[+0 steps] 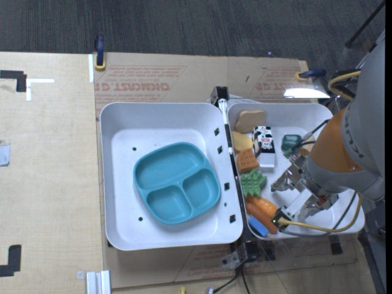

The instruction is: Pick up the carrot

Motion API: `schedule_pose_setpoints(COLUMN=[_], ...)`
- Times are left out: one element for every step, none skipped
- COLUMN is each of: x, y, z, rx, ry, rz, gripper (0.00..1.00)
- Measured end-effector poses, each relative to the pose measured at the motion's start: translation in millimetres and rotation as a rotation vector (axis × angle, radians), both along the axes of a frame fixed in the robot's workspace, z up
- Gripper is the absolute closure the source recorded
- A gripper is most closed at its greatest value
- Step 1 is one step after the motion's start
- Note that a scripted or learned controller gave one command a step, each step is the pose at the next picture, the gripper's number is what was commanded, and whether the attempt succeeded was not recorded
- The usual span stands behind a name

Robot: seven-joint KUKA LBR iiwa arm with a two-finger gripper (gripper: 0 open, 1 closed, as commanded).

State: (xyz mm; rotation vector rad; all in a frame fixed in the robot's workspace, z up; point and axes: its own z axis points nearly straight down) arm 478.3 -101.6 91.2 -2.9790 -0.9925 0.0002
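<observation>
Light: bright, even, from overhead.
Glare: one white glare patch (pixel 305 93) well above my gripper (pixel 293 179).
Shadows: soft and faint along the walls of the bin (pixel 113 164) farther from it.
Focus: fair, with small detail soft.

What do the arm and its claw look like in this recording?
The arm is bulky, with rounded grey links and an orange band above the wrist. The claw is a silvery metal assembly, and thin dark cables loop beside it.
</observation>
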Motion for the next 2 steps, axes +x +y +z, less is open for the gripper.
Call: schedule_pose_setpoints(x=[0.1, -0.2], y=[6.5, 9.0], z=[0.1, 13.8], rx=[0.001, 0.000], ry=[0.000, 0.003], rz=[-0.045, -0.348], gripper=[0.00, 0.00])
